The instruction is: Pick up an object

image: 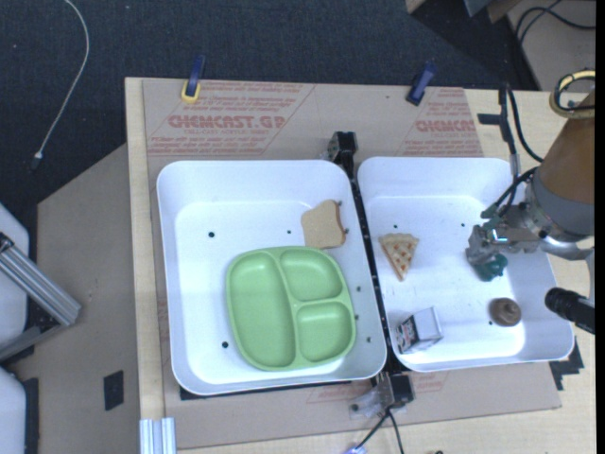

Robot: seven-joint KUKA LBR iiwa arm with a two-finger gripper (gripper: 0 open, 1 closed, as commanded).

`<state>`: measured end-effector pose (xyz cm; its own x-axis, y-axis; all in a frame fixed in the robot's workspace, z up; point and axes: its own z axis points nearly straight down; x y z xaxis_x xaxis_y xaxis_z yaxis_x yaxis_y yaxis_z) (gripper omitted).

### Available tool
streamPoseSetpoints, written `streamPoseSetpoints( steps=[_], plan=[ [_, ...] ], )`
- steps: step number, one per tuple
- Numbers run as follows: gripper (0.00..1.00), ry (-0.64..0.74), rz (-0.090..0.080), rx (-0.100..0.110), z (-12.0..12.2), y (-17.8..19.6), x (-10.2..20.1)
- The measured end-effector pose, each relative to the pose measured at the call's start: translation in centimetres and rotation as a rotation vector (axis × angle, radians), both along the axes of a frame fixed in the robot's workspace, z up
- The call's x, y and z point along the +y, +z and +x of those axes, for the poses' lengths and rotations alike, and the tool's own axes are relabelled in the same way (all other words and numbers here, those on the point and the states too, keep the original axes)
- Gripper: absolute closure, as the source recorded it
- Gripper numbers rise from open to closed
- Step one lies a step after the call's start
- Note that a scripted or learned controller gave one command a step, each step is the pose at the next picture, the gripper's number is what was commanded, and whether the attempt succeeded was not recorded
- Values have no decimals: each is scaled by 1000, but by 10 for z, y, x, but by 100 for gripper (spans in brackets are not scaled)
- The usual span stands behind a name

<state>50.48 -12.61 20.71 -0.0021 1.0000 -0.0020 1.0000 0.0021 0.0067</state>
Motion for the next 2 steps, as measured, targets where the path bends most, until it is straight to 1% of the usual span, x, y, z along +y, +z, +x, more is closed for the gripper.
streamPoseSetpoints(
  steps=[1, 2],
  plan=[
    [100, -1, 0, 2, 1, 26, 0],
    [100, 4, 2, 3, 18, 33, 44]
  ],
)
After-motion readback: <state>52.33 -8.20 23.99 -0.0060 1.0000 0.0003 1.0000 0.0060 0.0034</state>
